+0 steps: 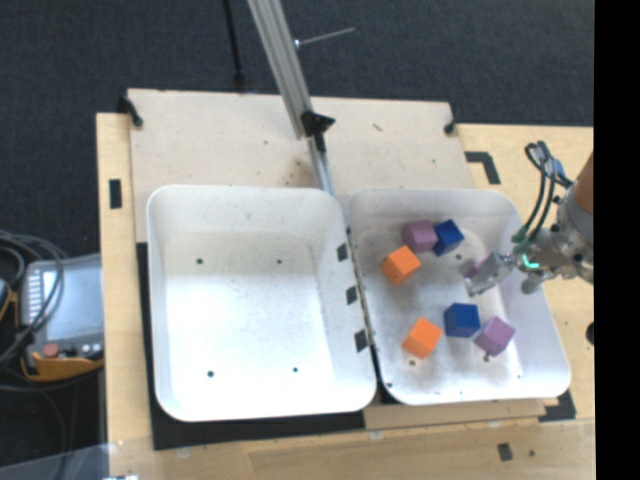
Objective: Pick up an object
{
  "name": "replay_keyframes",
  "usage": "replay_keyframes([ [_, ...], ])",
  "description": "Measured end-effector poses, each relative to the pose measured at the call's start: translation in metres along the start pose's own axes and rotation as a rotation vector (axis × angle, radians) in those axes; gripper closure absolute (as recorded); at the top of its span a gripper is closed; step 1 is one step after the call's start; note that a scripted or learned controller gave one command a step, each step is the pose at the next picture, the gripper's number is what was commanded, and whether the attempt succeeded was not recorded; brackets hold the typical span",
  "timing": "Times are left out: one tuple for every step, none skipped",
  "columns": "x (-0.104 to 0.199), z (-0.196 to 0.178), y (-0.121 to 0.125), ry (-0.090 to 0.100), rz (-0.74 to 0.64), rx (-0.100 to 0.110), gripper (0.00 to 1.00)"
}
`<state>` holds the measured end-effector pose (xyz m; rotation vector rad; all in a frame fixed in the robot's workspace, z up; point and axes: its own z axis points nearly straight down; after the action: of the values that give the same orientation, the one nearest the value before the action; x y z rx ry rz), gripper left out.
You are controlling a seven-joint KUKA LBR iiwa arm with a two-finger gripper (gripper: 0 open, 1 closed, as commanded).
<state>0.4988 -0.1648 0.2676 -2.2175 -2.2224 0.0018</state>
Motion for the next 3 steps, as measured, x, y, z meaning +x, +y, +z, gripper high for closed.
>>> replay_keyframes([
  [0.000,-0.002,0.001,-0.001,0.002,-0.004,0.00],
  [0.001,0.043,-0.006,-0.001,0.002,0.000,0.00],
  [-0.009,0.096,-0.011,-0.001,0.004,0.002,0.00],
])
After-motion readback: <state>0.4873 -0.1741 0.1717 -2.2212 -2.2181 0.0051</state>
